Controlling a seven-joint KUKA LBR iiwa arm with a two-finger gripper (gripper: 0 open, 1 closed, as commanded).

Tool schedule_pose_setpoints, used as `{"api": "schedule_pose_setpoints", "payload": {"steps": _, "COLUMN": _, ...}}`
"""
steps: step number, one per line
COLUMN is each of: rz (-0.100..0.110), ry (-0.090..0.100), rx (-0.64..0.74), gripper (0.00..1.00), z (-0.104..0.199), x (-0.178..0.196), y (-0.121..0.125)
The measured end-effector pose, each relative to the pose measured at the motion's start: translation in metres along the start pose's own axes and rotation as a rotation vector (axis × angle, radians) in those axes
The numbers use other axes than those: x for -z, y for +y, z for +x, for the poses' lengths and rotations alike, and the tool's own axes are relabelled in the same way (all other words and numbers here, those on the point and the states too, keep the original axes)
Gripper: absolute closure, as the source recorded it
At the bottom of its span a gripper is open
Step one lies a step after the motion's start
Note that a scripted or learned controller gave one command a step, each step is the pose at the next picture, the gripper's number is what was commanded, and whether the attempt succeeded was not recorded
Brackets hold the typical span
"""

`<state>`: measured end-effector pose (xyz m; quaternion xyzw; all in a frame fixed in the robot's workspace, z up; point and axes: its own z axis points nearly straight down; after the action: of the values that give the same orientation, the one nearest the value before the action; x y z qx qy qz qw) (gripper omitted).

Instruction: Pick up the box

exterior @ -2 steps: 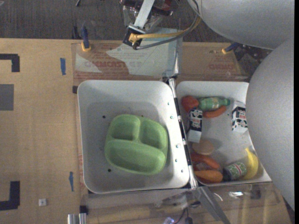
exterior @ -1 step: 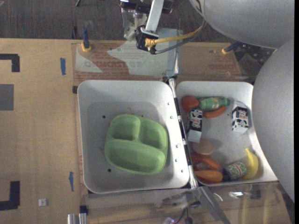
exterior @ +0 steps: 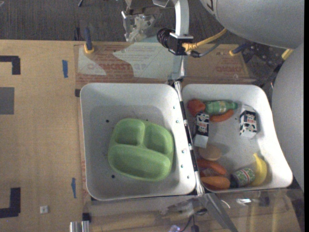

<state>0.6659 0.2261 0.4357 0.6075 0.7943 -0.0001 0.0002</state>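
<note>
So the box here is a small white carton with black cow-style patches (exterior: 247, 123), sitting on the floor of the right-hand shallow white plastic bin (exterior: 270, 144), around 2 o'clock from that bin's middle and close to its far right wall. There's actually a second small black-and-white carton (exterior: 202, 123) over by the bin's left wall at about 10 o'clock, standing on a lighter white piece just below it. Between the two, up at 12 o'clock, lies a green bottle with a label (exterior: 220, 105), with an orange carrot-shaped toy (exterior: 221, 116) touching its lower side and a reddish-orange round toy (exterior: 195, 105) beside the left end. Down at 5 o'clock there's a yellow toy banana (exterior: 260, 168) curled around a dark green can with a red label (exterior: 244, 176), plus a couple of orange carrot-like pieces (exterior: 215, 181) at 7 o'clock and a tan round thing (exterior: 210, 152) above them. The left white bin (exterior: 91, 129) holds a light green divided plastic plate (exterior: 141, 149), a bit below centre. The metallic end effector (exterior: 135, 25) hangs way up at 12 o'clock, past the bins over the brown cardboard-covered worktop (exterior: 38, 129), well apart from the box, and honestly I can't tell how its fingers are set.
</note>
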Motion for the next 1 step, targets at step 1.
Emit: {"api": "schedule_pose_setpoints", "payload": {"steps": 1, "rz": 0.001, "ry": 0.000, "rx": -0.121, "gripper": 1.00, "z": -0.0075, "x": -0.0003, "y": -0.0813}}
